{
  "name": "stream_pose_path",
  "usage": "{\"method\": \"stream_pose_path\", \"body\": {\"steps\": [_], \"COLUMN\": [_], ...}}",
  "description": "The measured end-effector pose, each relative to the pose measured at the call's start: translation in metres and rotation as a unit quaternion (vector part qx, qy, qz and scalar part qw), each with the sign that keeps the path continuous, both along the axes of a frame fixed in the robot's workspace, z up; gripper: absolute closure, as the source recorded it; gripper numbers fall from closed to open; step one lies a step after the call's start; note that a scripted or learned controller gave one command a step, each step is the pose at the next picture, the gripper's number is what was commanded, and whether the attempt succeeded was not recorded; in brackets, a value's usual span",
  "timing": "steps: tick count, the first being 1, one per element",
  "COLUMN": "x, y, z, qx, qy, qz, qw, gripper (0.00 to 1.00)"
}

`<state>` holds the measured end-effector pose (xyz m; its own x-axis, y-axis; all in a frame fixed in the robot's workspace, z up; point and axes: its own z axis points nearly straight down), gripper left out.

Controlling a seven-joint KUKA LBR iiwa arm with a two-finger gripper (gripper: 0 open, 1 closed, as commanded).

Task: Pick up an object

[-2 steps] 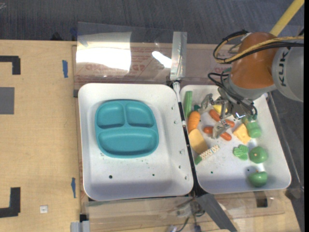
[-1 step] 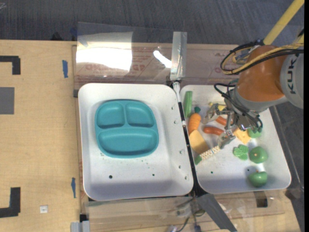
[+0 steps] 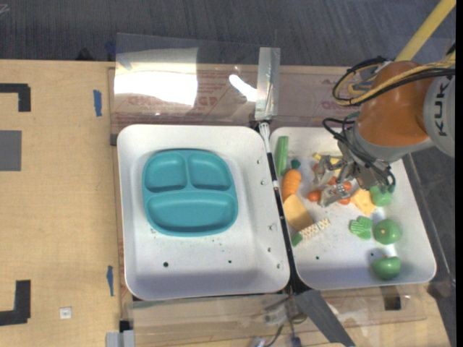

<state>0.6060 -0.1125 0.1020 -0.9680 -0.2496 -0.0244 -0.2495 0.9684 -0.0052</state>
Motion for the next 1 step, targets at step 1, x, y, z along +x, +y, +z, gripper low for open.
{"method": "stream_pose_path", "body": {"steps": [1], "x": [0.0233], "y": [0.0564], "z": [0.1478], "qx": [0.0025], "qy": [0.006], "qz": [-0.13], "qw": [0.9915], "gripper": [1.0]}}
